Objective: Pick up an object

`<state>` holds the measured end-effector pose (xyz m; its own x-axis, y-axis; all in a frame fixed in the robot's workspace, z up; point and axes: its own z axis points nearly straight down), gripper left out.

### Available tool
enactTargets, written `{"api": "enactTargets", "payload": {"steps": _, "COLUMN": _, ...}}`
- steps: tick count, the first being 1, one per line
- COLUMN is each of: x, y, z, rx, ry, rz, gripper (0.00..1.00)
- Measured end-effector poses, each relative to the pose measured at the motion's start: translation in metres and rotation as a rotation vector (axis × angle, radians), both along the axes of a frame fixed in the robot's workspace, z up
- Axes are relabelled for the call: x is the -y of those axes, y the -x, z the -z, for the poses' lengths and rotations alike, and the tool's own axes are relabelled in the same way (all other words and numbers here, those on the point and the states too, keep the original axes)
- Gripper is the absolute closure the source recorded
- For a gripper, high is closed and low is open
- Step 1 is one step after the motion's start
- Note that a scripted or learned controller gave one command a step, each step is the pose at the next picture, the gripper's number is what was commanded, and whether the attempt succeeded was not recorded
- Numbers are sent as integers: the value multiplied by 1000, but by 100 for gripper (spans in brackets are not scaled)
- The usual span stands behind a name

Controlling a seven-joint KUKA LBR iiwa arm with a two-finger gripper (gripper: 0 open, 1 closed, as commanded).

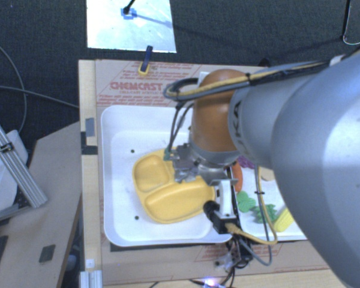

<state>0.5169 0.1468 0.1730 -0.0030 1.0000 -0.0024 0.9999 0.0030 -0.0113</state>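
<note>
Robot arm (300, 113) reaching over left white bin (117, 161), gripper (181, 171) low above yellow divided tray (168, 194), finger state impossible to tell, toy vegetables (261, 209) in right bin

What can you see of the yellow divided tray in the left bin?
The yellow divided tray looks like glossy moulded plastic, with rounded compartments split by a raised ridge. It lies flat, open side up, on the floor of the left white bin, toward its right side. Its compartments look bare. The arm's wrist hangs over its upper right part and hides that edge, so any contact there cannot be judged.
</note>
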Motion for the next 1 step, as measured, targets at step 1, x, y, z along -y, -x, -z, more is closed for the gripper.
{"api": "enactTargets", "payload": {"steps": 1, "x": -62, "y": -40, "z": 90, "rx": 19, "ry": -4, "rz": -5, "gripper": 100}}
